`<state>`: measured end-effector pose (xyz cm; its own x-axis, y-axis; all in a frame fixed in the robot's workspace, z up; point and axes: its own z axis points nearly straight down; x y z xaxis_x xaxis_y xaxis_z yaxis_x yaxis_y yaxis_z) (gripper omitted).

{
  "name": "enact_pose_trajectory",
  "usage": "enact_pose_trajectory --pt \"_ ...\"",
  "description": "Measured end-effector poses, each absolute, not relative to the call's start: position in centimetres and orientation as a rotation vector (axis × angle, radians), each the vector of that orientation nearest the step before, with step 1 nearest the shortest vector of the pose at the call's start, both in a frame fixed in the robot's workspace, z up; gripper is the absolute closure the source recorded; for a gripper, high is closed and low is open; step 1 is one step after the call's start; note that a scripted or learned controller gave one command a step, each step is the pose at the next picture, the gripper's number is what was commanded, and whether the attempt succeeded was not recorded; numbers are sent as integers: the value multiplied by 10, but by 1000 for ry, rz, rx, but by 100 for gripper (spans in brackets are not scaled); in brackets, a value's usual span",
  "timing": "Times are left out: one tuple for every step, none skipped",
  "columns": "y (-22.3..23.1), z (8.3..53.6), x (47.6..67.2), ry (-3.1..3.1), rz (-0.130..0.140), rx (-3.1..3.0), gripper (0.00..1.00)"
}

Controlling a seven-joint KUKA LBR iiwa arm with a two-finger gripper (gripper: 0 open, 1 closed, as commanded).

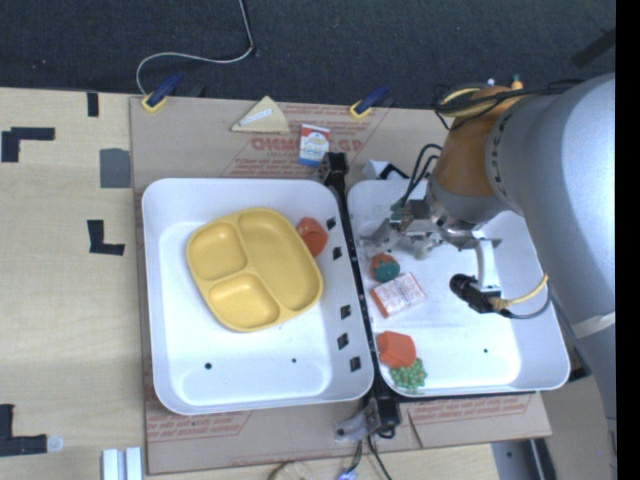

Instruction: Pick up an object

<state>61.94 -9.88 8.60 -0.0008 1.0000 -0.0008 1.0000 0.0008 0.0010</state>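
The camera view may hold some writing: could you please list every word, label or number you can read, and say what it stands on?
No text reads for certain.
Red print on the cardboard sheet behind the bins: blurred.
Small red, white and blue carton: print too small.
Red and white packet in the right bin: pattern, no legible words.
Yellow divided tray: no marking seen.
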Motion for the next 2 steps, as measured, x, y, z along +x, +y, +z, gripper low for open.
enact_pose_trajectory --pt "-96 86 626 2221 0 2219 0" --pt "-94 86 605 2220 1 2217 0"
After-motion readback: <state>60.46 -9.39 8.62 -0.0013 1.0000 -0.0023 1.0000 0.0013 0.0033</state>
